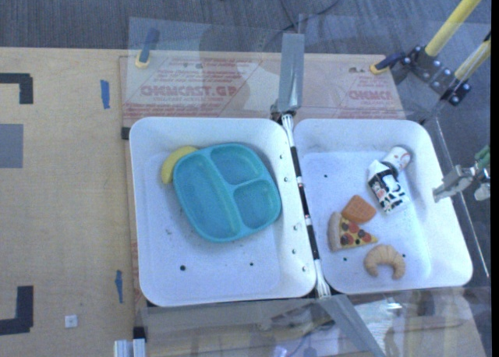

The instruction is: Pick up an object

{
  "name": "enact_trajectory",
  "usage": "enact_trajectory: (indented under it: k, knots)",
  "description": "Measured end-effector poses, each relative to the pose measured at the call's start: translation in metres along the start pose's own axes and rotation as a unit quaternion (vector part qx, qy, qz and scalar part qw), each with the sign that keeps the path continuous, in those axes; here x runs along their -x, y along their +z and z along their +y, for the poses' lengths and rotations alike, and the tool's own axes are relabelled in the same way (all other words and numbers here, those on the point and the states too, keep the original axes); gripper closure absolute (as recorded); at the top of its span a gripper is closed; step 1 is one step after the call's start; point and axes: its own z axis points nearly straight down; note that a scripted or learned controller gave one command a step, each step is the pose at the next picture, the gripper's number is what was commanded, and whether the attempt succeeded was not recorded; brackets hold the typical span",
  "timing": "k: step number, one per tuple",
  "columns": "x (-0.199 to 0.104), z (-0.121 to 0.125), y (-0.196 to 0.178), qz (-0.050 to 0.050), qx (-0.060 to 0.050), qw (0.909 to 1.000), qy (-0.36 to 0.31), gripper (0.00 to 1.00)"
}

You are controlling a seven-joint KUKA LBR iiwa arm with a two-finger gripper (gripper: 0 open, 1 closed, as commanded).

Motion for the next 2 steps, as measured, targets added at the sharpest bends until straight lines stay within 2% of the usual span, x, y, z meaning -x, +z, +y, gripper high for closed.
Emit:
enact_trajectory:
  k: [1,2]
  knots:
    - [-0.053,0.049,0.161,0.000,0.002,0.9998,0.019,0.00]
    - [-0.041,0.112,0.171,-0.003,0.013,0.9998,-0.017,0.00]
